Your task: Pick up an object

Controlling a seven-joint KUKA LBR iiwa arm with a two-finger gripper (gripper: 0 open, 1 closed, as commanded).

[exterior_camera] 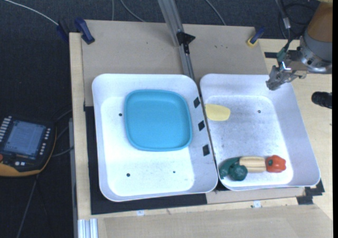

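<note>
Along the near wall of the right bin (296, 126) lie three small things in a row: a dark green lump (233, 170) at the left, a tan cylinder (252, 164) touching it in the middle, and a red piece (275, 163) at the cylinder's right end. A pale yellow piece (217, 112) rests apart from them, close to the bin's left wall, toward the far side. All four sit on the bin's speckled white floor. The gripper (275, 80) hangs over the far right corner of that bin, near its rim, well apart from the row of three and also apart from the yellow piece; nothing is seen between its tips, and whether it is released or clenched cannot be told at this size. The left bin (105, 126) holds a blue square plate (158, 120) lying flat toward its far side. Both bins rest side by side on the wooden counter (132, 47), where a metal pole (169, 5) rises between them.
</note>
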